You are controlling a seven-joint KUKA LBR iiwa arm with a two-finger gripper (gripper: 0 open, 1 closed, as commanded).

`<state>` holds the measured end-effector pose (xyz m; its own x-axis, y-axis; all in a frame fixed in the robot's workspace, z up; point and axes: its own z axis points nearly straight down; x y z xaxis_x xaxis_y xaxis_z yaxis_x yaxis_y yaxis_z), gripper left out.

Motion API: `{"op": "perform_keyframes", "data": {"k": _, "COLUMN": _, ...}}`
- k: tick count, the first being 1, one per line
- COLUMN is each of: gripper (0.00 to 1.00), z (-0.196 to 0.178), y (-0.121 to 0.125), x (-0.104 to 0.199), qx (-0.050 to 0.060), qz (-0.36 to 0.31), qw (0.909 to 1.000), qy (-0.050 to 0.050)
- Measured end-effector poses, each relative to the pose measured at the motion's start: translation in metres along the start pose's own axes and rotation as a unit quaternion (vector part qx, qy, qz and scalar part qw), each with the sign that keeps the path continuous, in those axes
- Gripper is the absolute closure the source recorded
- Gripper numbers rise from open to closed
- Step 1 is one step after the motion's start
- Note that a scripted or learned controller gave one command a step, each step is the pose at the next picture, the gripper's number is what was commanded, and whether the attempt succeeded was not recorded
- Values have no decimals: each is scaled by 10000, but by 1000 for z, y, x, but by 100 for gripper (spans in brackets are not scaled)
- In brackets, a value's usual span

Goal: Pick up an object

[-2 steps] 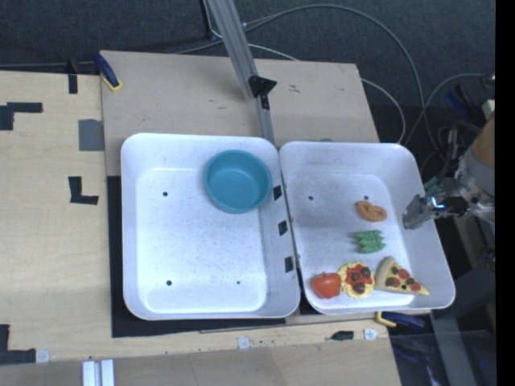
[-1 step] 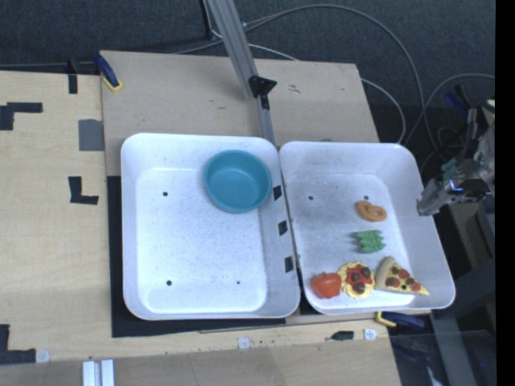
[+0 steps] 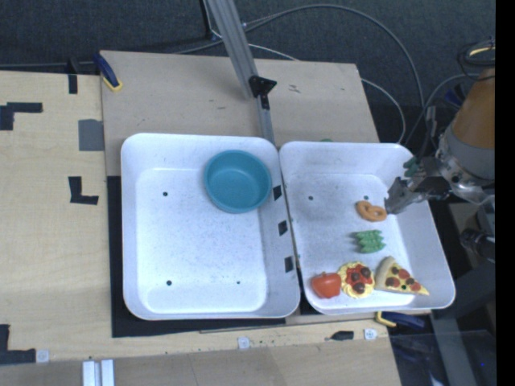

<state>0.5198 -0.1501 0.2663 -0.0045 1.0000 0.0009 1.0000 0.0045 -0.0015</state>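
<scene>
Orange pretzel-shaped toy [image 3: 371, 211] lies in the right white bin [image 3: 322, 167], right of frame centre, with the grey gripper [image 3: 396, 202] just beside it on its right. Whether that gripper is open or closed cannot be told here. To take it well, I judge the tool should centre over the pretzel, descend squarely, and avoid nudging the green leafy toy [image 3: 369, 240] just below.

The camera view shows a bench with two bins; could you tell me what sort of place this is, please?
Probably a robotics lab test bench: two shallow white plastic bins side by side, small toy food pieces, and a grey robot arm's gripper.
</scene>
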Motion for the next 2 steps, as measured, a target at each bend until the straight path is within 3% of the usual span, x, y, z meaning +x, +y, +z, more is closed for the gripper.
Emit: {"op": "perform_keyframes", "data": {"k": 2, "gripper": 100, "z": 22, "y": 34, "x": 95, "qx": 1, "qz": 4, "qw": 10000, "qy": -1}}
